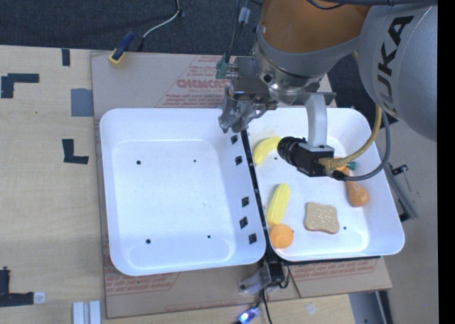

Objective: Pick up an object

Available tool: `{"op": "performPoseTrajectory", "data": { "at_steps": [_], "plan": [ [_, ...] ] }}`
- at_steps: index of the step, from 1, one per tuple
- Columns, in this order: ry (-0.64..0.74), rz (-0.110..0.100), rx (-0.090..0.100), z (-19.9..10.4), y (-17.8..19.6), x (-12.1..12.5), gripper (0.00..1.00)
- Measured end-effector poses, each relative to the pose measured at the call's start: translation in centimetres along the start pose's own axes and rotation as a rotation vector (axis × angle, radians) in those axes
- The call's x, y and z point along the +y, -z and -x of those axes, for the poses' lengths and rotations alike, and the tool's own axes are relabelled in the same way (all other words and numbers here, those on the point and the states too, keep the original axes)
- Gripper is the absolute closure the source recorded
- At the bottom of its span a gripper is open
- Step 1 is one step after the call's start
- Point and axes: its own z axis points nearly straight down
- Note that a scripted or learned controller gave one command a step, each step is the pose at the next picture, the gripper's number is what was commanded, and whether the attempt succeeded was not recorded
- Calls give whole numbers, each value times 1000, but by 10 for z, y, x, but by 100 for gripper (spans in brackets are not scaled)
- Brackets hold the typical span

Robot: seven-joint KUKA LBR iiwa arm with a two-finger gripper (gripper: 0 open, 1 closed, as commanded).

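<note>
Yellow banana is lying at the far left of the right bin, near a corn cob, while the gripper is hanging over the divider, fingers nearly together, holding nothing.

Single grey arm enters from the right, orange band above the wrist uppermost in frame. Wrist points downward and toward the left. The gripper hangs low at the arm's end, its dark fingers pointing down. Nothing visible between them.
</note>
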Motion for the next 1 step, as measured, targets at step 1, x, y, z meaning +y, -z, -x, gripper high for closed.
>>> {"op": "performPoseTrajectory", "data": {
  "at_steps": [1],
  "plan": [
    [1, -1, -1, -1, 9, 0, 100]
  ]
}}
